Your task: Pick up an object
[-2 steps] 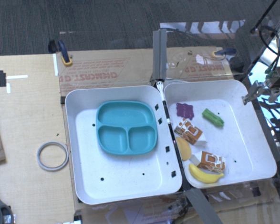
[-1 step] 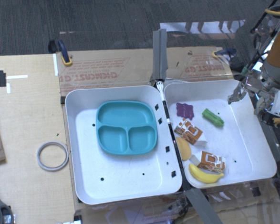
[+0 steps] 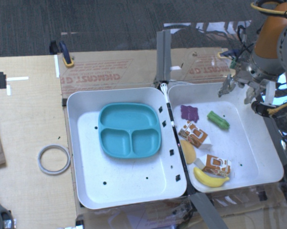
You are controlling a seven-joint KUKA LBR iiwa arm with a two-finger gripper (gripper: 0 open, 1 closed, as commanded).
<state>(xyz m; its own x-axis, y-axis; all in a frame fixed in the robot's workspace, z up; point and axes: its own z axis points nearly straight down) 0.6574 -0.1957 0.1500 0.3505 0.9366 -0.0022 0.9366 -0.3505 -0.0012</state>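
Note:
The right bin (image 3: pixel 256 143) holds a purple piece (image 3: pixel 189 113), a green pickle-shaped piece (image 3: pixel 218 120), two orange-and-white snack packets (image 3: pixel 193 134) (image 3: pixel 217 165), a yellow banana (image 3: pixel 209 178) and a pale yellow item (image 3: pixel 188 152). My gripper (image 3: pixel 237 88) hangs over the bin's back right corner, above and to the right of the green piece. Its two fingers (image 3: pixel 226 87) stand apart with nothing between them.
A teal divided plate (image 3: pixel 130 130) lies in the left bin (image 3: pixel 89 179). A grey tape ring (image 3: pixel 54 159) sits on the bench to the left. A metal post (image 3: pixel 164 56) rises behind the divider between the bins. Cables hang by the arm at right.

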